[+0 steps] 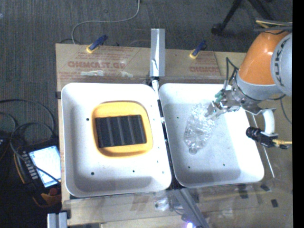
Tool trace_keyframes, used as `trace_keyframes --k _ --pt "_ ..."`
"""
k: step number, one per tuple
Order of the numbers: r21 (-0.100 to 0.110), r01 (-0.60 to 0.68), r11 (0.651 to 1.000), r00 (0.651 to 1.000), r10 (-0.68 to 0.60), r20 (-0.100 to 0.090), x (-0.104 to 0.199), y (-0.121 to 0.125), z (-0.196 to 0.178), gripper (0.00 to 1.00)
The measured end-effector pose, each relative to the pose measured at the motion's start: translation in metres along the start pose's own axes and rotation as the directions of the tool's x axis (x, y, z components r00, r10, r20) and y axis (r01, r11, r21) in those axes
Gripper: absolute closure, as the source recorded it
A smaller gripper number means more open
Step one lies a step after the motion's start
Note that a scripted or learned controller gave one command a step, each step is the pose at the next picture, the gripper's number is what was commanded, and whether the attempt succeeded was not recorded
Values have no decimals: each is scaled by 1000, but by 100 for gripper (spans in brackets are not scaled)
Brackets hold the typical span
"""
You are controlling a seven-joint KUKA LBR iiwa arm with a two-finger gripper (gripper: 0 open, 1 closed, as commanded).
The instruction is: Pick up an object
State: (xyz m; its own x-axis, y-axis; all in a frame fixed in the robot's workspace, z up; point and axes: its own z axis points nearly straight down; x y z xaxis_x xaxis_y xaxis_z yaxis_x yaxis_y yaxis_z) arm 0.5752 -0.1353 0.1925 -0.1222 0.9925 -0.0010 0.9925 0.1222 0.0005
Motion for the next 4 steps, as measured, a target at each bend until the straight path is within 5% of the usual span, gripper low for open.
trace_keyframes --k 1,2,3,4 --pt "0 0 1000 1000 0 0 0 0 0 0" --pt "2 -107 994 994 107 0 -43 15 24 0" --pt "2 -220 975 975 220 1 -26 -15 -41 0" --pt "5 -327 945 945 327 0 34 19 52 0"
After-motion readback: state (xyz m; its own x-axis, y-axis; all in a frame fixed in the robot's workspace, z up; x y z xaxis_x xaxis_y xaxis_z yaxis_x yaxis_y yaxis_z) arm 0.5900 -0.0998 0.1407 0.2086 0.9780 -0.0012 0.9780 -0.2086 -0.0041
